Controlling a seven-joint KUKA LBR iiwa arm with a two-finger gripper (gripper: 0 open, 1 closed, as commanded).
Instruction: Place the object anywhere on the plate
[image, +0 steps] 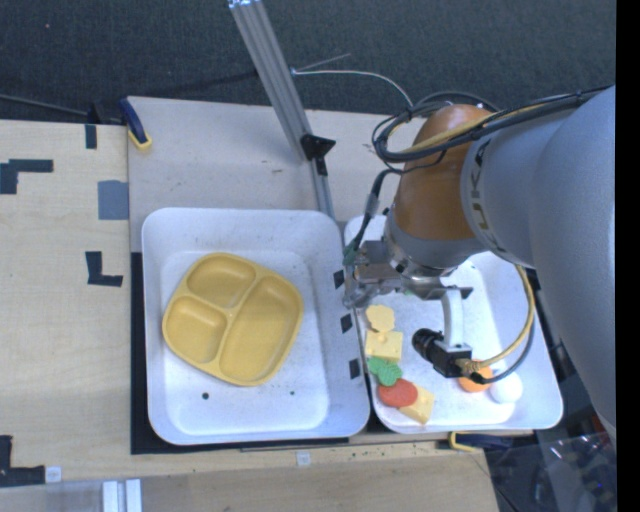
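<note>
Several small toy food pieces (390, 360) are bunched at the left side of the right bin (520, 400), nothing lifted yet, and my gripper (372, 283) hangs just above the top yellow piece (380, 319); I cannot tell how it is set. I judge we're at the picking step. Next comes a clean grab, then a carry left to the yellow plate (232, 318) in the left bin (200, 410).

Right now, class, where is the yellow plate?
The yellow plate lies in the left white bin, toward its left side, across the divide from the toy food pieces in the right bin.
</note>
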